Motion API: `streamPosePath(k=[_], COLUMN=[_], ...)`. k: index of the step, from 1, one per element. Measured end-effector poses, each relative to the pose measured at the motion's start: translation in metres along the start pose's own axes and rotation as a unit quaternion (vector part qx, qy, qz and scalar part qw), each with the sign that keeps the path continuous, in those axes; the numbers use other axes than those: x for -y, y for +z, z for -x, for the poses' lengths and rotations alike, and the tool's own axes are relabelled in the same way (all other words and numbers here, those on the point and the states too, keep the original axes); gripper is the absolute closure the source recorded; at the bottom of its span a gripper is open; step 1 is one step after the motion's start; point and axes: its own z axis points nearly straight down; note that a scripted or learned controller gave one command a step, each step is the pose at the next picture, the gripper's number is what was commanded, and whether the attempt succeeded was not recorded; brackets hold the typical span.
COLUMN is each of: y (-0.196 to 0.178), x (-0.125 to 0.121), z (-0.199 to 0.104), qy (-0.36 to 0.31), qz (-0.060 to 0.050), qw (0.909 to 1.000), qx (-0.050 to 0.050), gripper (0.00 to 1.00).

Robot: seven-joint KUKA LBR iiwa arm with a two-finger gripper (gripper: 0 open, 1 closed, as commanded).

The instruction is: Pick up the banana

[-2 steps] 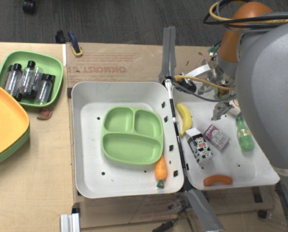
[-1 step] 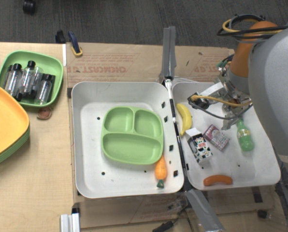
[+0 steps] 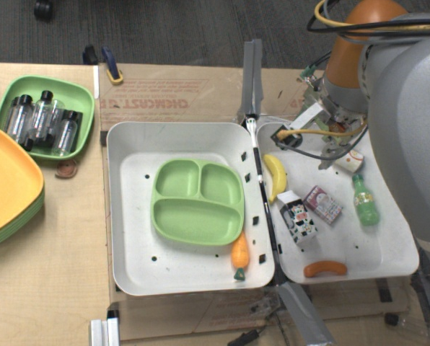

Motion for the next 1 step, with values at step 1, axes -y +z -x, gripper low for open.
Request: streamPosePath(k=[1], y=[0.0528], x=[-0.0423], z=[0.0373], qy=[-0.085], qz=[-0.001], qw=[0.9964], qx=[0.0], gripper=[0.0])
